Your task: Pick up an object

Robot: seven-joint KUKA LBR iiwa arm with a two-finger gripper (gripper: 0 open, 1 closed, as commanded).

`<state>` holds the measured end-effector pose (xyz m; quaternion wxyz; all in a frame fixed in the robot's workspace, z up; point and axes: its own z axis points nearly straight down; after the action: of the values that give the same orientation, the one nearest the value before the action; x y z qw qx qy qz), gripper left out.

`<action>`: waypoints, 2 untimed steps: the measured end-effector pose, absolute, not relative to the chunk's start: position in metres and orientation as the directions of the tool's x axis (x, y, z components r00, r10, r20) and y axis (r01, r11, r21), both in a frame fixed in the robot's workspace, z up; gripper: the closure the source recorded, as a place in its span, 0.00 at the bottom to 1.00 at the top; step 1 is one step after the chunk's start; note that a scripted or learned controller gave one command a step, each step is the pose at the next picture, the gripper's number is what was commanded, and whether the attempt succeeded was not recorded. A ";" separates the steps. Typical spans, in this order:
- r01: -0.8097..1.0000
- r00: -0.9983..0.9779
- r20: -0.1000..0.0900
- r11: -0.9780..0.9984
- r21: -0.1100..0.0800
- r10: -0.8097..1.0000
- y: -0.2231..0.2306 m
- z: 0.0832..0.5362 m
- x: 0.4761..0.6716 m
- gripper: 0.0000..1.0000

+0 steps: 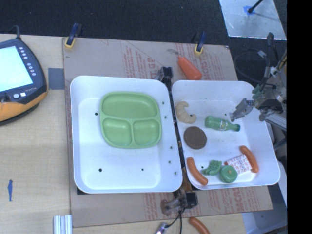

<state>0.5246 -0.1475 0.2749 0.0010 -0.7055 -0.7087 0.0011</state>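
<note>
Bins sit side by side on your bench: the left bin (87,145) carries a green divided plate (130,119) lying flat in its upper half, and the right bin (219,94) carries the loose pieces you can choose from. Look at the right bin's middle and you find a green toy bottle (222,125) lying on its side, cap end pointing right. Just left of it rests a beige croissant-shaped piece (185,112), and below that a flat brown round patty (195,137). Along the bin's lower edge you see an orange-red sausage (197,171), a small green broccoli-like piece (212,167), a green round fruit (227,173) and a white and red packet (239,164), all close together, with a second sausage (248,158) just right of the packet. Your gripper (239,112) hangs over the right bin's upper right area, near the bottle's cap end but apart from it, and nothing lies between its fingers. How wide those fingers stand you cannot tell from this angle, since the tip is small and dark. Outside the bins, an orange carrot-like piece (189,68) lies on the cardboard sheet (122,57) above the right bin, and another orange piece (199,224) lies near the cables below the bins. A teach pendant (17,79) with a lit screen rests at the bench's left edge.
</note>
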 end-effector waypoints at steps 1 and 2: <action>1.000 -0.006 -0.001 0.006 -0.006 1.000 -0.098 0.170 0.568 0.00; 1.000 -0.005 -0.001 0.005 -0.006 1.000 -0.092 0.114 0.573 0.00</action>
<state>0.5727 -0.0920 0.1138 0.0015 -0.7054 -0.7088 0.0025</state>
